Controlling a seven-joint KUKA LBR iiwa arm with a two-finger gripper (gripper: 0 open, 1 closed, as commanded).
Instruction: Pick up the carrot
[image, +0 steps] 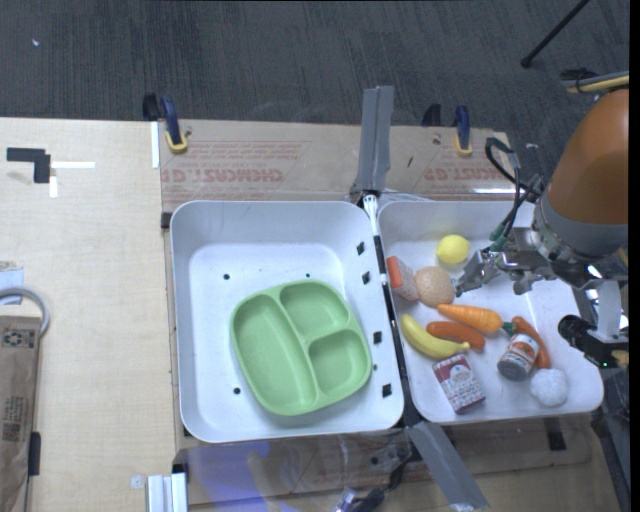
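Carrot (470, 317) lies flat in right bin (578, 398), long way left-right, green end right. Jaws (478, 272) above, grip unclear.

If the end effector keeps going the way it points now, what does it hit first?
Likely the beige round item. The end effector points left toward it, above the carrot. Its height over the bin is unclear.

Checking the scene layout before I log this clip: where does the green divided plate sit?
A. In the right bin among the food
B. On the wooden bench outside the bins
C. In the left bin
C: the green divided plate lies in the left bin, while the carrot is in the right bin.
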